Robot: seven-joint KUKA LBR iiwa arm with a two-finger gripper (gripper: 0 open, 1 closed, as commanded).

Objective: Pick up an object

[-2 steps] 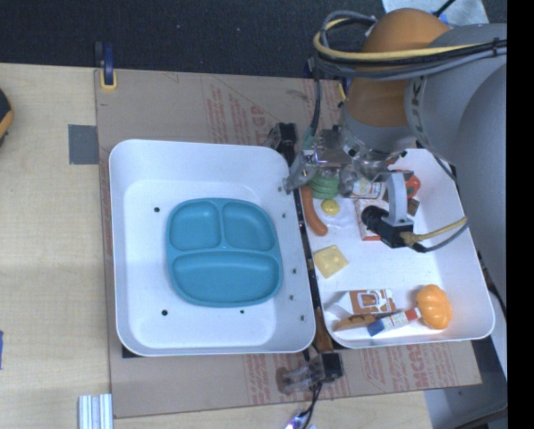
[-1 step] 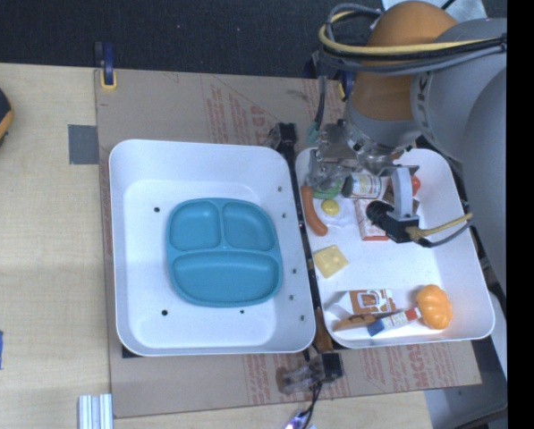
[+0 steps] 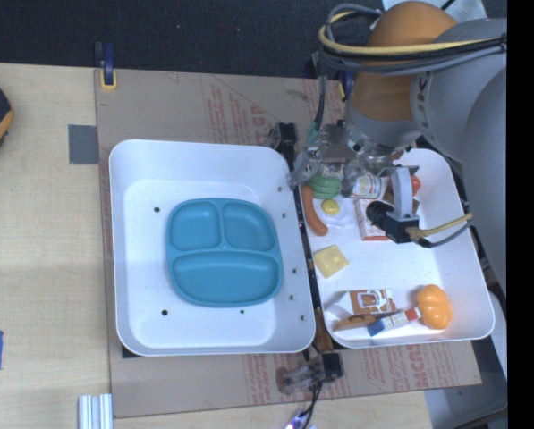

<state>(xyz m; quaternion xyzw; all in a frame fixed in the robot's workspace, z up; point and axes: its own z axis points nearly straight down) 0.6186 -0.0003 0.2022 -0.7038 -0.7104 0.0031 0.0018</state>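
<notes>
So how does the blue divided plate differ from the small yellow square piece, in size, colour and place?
The blue divided plate is much larger than the small yellow square piece. The plate is blue with three compartments; the yellow piece is flat and plain. The plate lies in the left white bin, the yellow piece in the right white bin, near its left wall. Both lie flat, apart from the gripper.

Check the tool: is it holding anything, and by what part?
Cannot be told. The tool is down among the items at the far end of the right bin, and the wrist hides its tip.
</notes>
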